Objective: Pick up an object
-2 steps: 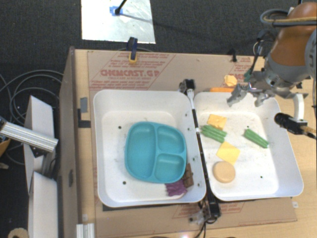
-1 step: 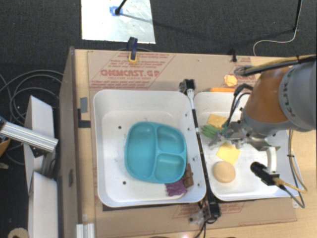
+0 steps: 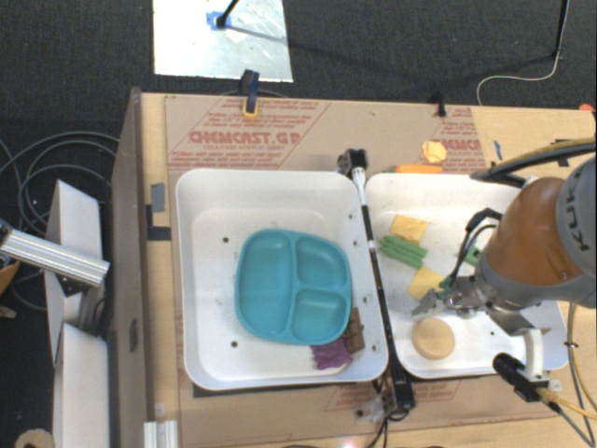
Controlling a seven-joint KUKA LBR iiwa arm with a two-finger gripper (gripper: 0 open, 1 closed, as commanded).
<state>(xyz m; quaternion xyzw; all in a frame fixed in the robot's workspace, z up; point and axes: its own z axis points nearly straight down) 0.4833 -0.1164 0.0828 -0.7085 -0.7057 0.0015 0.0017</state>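
Observation:
The right bin (image 3: 560, 343) holds a pale yellow block (image 3: 408, 228), a green piece (image 3: 403, 250), a smaller yellow block (image 3: 424, 280) and a round tan object (image 3: 434, 338). My gripper (image 3: 444, 299) is low in this bin, just right of the small yellow block and just above the tan round object. The arm's orange band (image 3: 527, 236) sits over the right half of the bin and hides part of its floor. Nothing is visibly lifted.
The left bin (image 3: 201, 250) holds a teal divided plate (image 3: 294, 286), with a purple piece (image 3: 328, 355) and a brown piece (image 3: 355, 332) at its lower right. An orange item (image 3: 419, 168) lies at the right bin's far rim, and a yellowish item (image 3: 434, 151) rests on the cardboard.

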